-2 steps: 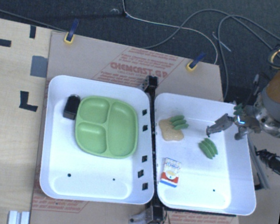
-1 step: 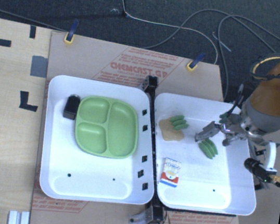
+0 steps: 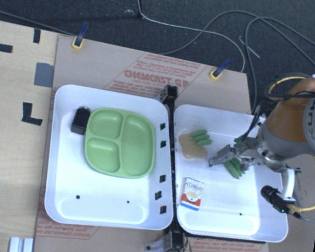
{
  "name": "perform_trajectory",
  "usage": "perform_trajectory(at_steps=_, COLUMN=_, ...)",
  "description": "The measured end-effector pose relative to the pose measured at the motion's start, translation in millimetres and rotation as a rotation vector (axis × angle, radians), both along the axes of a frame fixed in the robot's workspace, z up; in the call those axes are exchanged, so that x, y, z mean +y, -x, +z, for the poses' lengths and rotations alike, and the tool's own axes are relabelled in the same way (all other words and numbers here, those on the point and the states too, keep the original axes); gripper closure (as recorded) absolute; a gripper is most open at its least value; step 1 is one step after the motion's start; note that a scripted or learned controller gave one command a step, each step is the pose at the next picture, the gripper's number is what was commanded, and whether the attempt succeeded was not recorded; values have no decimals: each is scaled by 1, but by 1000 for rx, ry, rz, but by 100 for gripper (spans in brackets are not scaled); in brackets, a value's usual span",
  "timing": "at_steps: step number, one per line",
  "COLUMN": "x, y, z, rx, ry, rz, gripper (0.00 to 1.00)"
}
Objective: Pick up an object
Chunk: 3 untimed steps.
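Observation:
My gripper (image 3: pixel 228 159) is low over the middle of the right bin (image 3: pixel 248 226), reaching in from the right. A small green object (image 3: pixel 235 168) shows right at the gripper's tip, and I cannot tell whether it is held or just lying on the bin floor. To the left of the gripper, a tan sponge-like piece (image 3: pixel 192 147) lies with a green pod-shaped item (image 3: pixel 201 138) on its upper edge. A small white carton with red and blue print (image 3: pixel 192 194) lies nearer the front left of the same bin.
The left bin (image 3: pixel 59 184) holds a green divided plate (image 3: pixel 121 143) and a small black object (image 3: pixel 80 120) at the plate's left. A black divider with clips (image 3: pixel 168 154) runs between the bins. Cables (image 3: pixel 233 22) trail across the dark surface behind the bench.

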<state>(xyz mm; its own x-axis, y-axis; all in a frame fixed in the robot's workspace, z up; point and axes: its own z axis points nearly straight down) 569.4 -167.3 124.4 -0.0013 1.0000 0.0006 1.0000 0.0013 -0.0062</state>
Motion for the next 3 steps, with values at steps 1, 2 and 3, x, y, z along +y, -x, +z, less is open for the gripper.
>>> perform_trajectory(at_steps=1, x=0, y=-1, z=13, rx=-4, ry=1, rz=0, gripper=100)
perform_trajectory(at_steps=2, x=-2, y=-5, z=76, rx=-11, ry=2, rz=0, gripper=100)
perform_trajectory(at_steps=3, x=-5, y=-8, z=139, rx=-12, ry=3, rz=0, gripper=100)
